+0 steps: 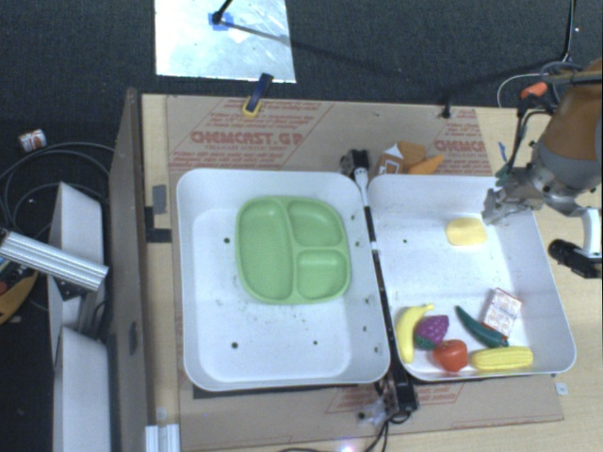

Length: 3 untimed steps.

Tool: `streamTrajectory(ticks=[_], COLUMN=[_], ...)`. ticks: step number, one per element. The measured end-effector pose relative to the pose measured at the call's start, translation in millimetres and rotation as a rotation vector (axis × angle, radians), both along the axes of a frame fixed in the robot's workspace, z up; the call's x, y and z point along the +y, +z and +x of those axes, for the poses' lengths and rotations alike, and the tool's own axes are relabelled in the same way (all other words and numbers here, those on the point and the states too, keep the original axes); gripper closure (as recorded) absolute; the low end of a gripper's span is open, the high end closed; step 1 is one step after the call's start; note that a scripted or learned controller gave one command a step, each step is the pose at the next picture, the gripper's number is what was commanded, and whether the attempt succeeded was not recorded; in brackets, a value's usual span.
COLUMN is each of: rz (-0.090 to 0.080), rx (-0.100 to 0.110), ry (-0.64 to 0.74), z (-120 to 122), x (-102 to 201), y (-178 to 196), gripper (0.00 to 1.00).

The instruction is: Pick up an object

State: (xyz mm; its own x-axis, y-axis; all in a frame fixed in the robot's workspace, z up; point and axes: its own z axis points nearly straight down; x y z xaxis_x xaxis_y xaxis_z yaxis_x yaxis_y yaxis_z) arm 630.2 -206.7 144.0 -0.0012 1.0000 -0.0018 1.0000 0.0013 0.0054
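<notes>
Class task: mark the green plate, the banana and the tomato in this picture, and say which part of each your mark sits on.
Green plate (pixel 266 252): camera view, on its large left compartment.
Banana (pixel 409 329): camera view, on the middle of its curve.
Tomato (pixel 451 354): camera view, on its red body.

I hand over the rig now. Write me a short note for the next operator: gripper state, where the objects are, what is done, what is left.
Gripper: low over the right bin, at its far right side, beside the pale yellow block. Whether it is open or shut cannot be told; nothing is seen held.
Objects: banana, purple grapes, tomato, corn cob, green pepper and small carton sit clustered at the right bin's near edge. A green divided plate lies in the left bin.
Done: no pick yet.
Left: grasp and lift one object, probably the yellow block.
</notes>
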Motion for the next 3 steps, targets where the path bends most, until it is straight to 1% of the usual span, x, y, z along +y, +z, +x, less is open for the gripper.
streamTrajectory(ticks=[1, 2, 3], rz=[0.001, 0.001, 0.0], rx=[0.003, 0.003, -0.001], ry=[0.001, 0.005, 0.004], z=[0, 12, 41], x=[0, 23, 0], y=[-2, -25, -14], gripper=[0.0, 0.0, 0.0])
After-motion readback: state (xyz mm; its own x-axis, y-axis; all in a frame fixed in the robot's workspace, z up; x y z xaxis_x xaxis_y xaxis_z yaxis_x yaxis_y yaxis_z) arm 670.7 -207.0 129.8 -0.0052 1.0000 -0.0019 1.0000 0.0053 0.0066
